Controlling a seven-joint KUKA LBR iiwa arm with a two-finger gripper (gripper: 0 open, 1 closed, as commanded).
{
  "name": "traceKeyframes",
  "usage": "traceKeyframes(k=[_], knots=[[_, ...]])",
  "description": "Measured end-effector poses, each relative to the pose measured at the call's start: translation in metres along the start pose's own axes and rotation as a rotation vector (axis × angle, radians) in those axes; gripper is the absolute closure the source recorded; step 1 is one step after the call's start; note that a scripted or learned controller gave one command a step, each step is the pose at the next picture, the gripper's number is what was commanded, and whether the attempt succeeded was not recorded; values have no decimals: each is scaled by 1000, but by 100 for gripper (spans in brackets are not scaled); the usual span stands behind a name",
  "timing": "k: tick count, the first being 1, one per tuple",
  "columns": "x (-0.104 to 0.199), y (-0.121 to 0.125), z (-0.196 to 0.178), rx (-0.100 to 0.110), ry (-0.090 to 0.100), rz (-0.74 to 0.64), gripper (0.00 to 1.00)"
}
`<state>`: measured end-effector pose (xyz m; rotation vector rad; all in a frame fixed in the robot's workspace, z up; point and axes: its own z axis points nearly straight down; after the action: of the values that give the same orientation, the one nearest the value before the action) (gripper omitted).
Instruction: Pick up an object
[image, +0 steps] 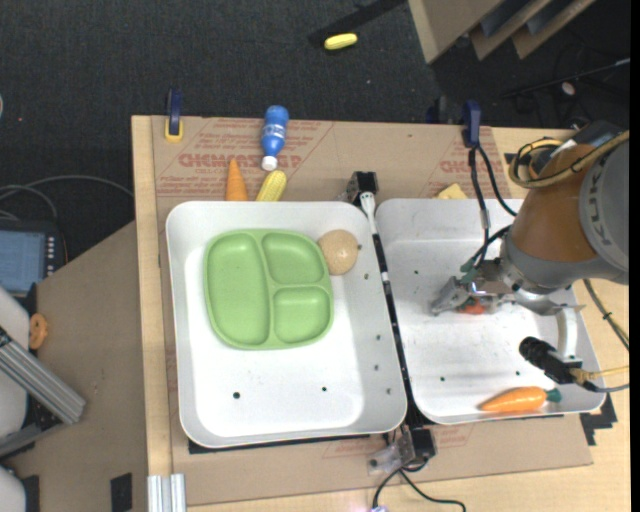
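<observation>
**Camera view.** The arm (560, 230) reaches in from the right and sets the gripper (452, 298) low over the middle of the right bin (450, 370). A small red item (473, 308) lies on the bin floor just beside the tool, partly under it, and is the likeliest thing to be picked. How far the tool is open cannot be told from this angle, and nothing is seen held in it.

To do the step well, the tool should probably be centred over the red item before it closes. It should then come down until it nearly meets the floor and lift straight up. So small a thing may slip out sideways if caught off-centre.

*Containers.* The right bin also holds a carrot (515, 401), which lies along the near rim, well apart from the gripper. The left bin (260, 390) holds a green plate (268, 290) with three compartments, all bare, and a tan ball (339, 251) touching the plate's upper right corner. On the bench (330, 150) behind the bins lie a bottle (273, 135) and a corn (271, 185).
</observation>
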<state>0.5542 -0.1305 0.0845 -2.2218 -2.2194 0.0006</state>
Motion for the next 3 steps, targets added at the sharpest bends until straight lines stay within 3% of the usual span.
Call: traceKeyframes(k=[1,2,3], knots=[[0,1,-10,-2,-1,1,100],[0,0,-10,-2,-1,1,0],[0,0,-10,-2,-1,1,0]])
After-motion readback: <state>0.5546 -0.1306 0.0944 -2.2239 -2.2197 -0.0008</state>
